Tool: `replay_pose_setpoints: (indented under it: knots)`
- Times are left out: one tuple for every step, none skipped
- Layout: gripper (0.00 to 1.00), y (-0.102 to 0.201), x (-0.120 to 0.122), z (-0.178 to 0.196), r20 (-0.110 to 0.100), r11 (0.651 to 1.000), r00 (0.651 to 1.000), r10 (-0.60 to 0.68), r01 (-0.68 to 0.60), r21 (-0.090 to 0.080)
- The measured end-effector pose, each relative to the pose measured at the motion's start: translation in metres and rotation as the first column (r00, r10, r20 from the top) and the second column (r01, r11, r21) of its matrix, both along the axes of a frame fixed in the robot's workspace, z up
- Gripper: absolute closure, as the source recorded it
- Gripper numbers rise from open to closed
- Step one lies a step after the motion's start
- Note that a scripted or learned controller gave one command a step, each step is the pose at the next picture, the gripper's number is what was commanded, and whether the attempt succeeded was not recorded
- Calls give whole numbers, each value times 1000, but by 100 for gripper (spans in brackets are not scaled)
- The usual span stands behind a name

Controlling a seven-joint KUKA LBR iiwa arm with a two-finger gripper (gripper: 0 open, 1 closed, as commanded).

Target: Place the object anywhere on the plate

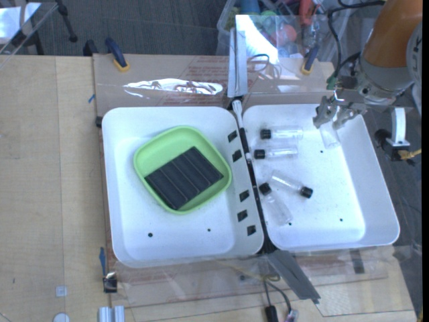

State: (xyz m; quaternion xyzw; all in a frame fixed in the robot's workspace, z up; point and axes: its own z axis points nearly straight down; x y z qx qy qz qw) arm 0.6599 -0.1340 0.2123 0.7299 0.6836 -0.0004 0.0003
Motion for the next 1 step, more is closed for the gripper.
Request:
replay_pose_setpoints:
  knots:
    - [0, 0, 0, 0, 0, 1000, 1000, 0, 0, 0]
